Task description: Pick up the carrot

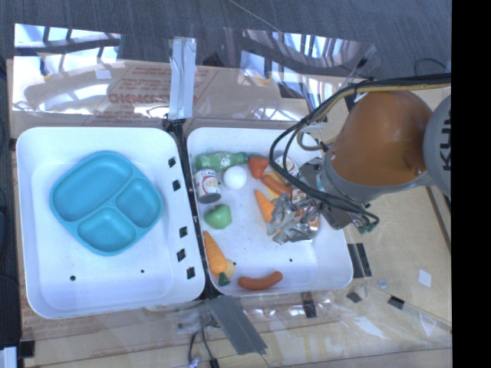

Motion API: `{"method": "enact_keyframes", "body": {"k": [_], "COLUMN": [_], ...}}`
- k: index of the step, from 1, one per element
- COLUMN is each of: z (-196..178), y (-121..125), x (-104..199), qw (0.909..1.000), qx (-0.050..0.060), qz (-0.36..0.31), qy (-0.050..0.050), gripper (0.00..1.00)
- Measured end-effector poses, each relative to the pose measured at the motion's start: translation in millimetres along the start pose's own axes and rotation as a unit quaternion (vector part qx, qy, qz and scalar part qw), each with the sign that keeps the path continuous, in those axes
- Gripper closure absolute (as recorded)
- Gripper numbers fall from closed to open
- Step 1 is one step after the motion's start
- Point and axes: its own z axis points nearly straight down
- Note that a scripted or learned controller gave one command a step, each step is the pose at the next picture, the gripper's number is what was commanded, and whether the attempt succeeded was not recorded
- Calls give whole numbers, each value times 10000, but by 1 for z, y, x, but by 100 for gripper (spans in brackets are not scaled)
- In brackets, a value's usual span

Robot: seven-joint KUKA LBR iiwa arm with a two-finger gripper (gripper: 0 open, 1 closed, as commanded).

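Note:
Three orange carrot-like pieces lie in the right bin (330,261). A small orange cone (263,205) lies mid-bin, and a second orange piece (275,183) lies just above it. A longer carrot with a green end (217,257) rests against the bin's left wall near the front. My gripper (291,222) hangs low over the middle right of this bin. It is just right of the small cone and below the second piece, close to or touching the floor. The wrist and cables hide what lies under it. Nothing is visibly held.
The right bin also holds a green bottle (220,160), a red piece (258,165), a small can (207,185), a white ball (235,178), a green fruit (219,216) and a brown sausage (259,281). A blue divided plate (106,202) sits in the left bin (31,282).

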Motion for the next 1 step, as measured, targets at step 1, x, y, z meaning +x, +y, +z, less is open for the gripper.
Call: {"method": "enact_keyframes", "body": {"k": [1], "z": [119], "y": [-1], "x": [-2], "qw": [9998], "qx": [-19], "qz": [-216], "qy": [9], "gripper": [100]}}
